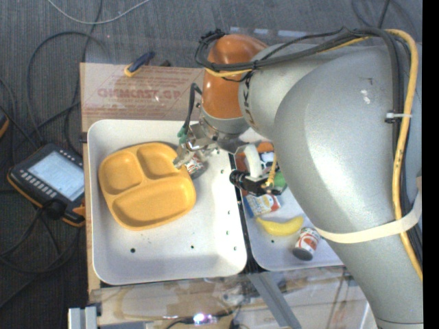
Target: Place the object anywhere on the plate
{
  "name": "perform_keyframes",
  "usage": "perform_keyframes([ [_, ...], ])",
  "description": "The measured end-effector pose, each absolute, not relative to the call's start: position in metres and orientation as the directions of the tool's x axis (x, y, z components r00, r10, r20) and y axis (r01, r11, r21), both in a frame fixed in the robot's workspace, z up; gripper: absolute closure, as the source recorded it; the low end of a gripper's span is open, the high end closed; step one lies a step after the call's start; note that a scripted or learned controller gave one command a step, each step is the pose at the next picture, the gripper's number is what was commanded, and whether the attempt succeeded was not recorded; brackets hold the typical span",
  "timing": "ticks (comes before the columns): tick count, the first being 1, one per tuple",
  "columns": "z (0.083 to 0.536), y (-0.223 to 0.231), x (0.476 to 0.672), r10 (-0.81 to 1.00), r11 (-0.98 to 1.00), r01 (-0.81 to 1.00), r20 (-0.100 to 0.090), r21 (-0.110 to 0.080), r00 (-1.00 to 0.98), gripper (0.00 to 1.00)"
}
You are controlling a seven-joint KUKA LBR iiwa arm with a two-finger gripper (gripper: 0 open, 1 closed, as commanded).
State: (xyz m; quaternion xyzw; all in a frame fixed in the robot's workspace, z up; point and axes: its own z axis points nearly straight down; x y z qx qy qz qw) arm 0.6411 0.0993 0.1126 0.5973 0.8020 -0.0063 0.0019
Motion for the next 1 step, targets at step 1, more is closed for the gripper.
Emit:
perform_keyframes([
  [1, 0.16, 0.1644, 0.6629, 0.96, 0.28, 0.96, -0.004, 0.0, -0.28, 1.0],
])
